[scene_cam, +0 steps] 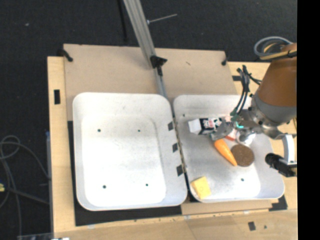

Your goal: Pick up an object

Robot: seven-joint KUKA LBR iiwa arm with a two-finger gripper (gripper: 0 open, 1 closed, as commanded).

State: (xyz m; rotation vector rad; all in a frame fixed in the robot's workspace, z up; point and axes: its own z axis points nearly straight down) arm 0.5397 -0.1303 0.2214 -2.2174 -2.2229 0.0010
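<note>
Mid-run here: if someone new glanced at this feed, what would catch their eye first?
Probably the arm, grey and orange, reaching in from the right with its claw low over the right bin. Next the orange carrot beside a brown disc mid-bin, and a yellow block at the bin's near left corner.

A tan bench (125,69) sits on dark floor (50,14) — cables (20,159) trail at left, a metal rail (137,19) slants overhead.

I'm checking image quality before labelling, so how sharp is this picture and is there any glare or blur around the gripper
Camera view: soft overall, even lighting; mild glare on the right bin; the gripper is blurred; the carrot and yellow block stay readable.
</note>
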